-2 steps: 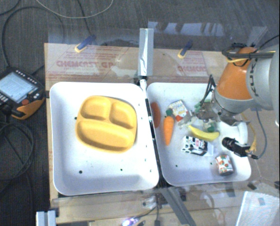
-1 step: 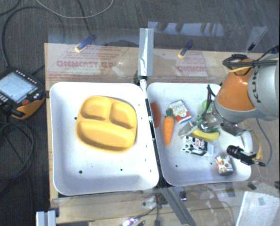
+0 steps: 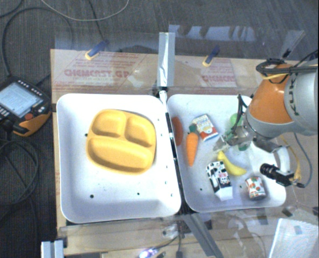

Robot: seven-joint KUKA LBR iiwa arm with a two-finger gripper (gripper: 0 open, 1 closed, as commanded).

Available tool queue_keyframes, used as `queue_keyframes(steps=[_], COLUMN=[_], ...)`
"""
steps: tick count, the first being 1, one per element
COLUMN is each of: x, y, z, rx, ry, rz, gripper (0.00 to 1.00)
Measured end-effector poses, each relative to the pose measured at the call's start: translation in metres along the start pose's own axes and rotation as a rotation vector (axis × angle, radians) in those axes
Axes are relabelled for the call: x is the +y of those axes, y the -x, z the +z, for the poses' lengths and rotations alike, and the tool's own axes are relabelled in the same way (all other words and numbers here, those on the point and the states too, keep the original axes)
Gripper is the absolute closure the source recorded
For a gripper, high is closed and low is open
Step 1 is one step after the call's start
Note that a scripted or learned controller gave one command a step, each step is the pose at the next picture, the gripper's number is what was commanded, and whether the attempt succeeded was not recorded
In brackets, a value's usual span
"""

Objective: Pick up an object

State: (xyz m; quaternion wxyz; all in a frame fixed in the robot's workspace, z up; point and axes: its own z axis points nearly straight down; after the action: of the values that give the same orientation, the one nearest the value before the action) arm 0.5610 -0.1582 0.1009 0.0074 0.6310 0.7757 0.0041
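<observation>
Two shallow white bins sit side by side on the table [image 3: 68, 69], and we take them in before anything else. The left bin [image 3: 73, 192] carries a yellow divided tray [image 3: 122, 141], lying a little above the bin's middle with three compartments facing up. The right bin [image 3: 194, 198] holds the smaller things.

Next in size we see the arm [image 3: 288, 104], grey with an orange band, reaching in from the right over the right bin's far right part. Its pincer [image 3: 233, 140] sits low over the bin, just above the banana; we cannot tell how wide it stands, since the wrist hides it.

Off the table at the left, a handheld control pendant [image 3: 17, 105] lies on the dark floor among cables.

Among the bin's contents we see an orange carrot [image 3: 191, 148] lying lengthways near the bin's left side, with a reddish sausage-shaped piece [image 3: 176, 130] just beside it against the left wall. A small red and white carton [image 3: 204, 127] lies just right of the carrot's top. A yellow banana [image 3: 233, 166] lies near the bin's middle, just below the pincer. A black and white cow-patterned carton [image 3: 218, 179] lies just left of the banana's lower end, and a small reddish box [image 3: 255, 187] lies near the bin's lower right corner. A green thing [image 3: 233, 120] peeks out beside the wrist, too hidden for us to name.
</observation>
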Motion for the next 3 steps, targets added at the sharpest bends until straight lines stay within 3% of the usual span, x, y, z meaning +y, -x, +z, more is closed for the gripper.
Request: queue_keyframes(steps=[1,2,3], x=[-0.011,-0.011,-0.006], y=[-0.045,-0.045,-0.022], z=[-0.118,-0.118,-0.007], rx=[0.003,0.003,-0.005], ry=[-0.017,-0.017,0.010], rz=[0.239,0.239,0.327], gripper=[1.00,0.00,0.00])
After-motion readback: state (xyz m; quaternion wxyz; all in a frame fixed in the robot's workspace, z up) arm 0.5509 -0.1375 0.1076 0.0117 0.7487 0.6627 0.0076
